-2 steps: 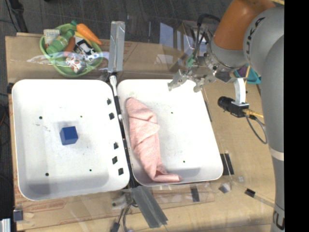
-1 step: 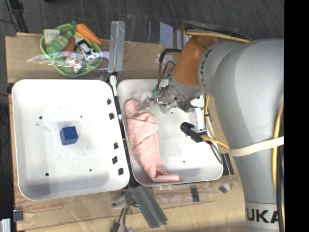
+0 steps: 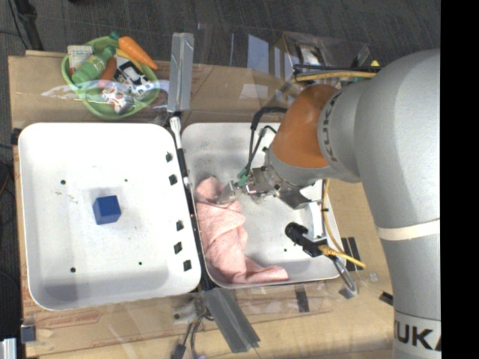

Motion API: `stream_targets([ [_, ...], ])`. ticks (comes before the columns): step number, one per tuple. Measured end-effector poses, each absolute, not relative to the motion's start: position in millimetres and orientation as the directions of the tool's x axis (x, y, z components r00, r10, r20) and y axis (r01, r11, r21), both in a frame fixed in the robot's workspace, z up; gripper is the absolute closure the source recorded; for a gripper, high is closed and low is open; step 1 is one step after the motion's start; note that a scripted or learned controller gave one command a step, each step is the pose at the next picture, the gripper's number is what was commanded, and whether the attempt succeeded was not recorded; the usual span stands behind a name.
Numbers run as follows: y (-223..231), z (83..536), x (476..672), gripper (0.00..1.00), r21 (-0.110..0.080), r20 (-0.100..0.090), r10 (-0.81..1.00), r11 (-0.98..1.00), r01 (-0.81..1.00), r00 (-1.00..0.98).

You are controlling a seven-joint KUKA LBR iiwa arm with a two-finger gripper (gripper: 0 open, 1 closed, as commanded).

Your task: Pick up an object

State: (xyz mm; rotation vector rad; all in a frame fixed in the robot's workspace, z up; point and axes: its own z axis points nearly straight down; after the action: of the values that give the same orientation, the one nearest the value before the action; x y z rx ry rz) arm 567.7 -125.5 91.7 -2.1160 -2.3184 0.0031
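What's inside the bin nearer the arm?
A crumpled pink cloth lies along its view-left wall, with the end effector at the cloth's top end. Anything beneath the cloth or the arm is covered.

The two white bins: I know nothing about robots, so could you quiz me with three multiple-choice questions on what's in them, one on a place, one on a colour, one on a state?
1. Where is the blue cube? A) left bin B) right bin C) outside both
2. What colour is the cloth in the right bin? A) yellow B) pink C) black
3. How does the cloth lie? A) spread flat B) rolled into a tight ball C) crumpled in loose folds

Answers: 1 A, the cube sits alone on the left bin's floor; 2 B, it is pale pink; 3 C, it bunches along the right bin's left wall.
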Motion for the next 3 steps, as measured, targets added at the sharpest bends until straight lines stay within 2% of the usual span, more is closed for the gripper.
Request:
stream_targets([
  [1, -110.2, 91.8, 570.2, 0.00, -0.004, 0.002, 0.985, 0.173, 0.985, -0.173],
  [2, -109.7, 101.6, 570.7, 1.00, -0.005, 0.001, 0.984, 0.179, 0.984, -0.179],
  [3, -109.8, 101.7, 570.7, 0.00, -0.005, 0.001, 0.984, 0.179, 0.984, -0.179],
])
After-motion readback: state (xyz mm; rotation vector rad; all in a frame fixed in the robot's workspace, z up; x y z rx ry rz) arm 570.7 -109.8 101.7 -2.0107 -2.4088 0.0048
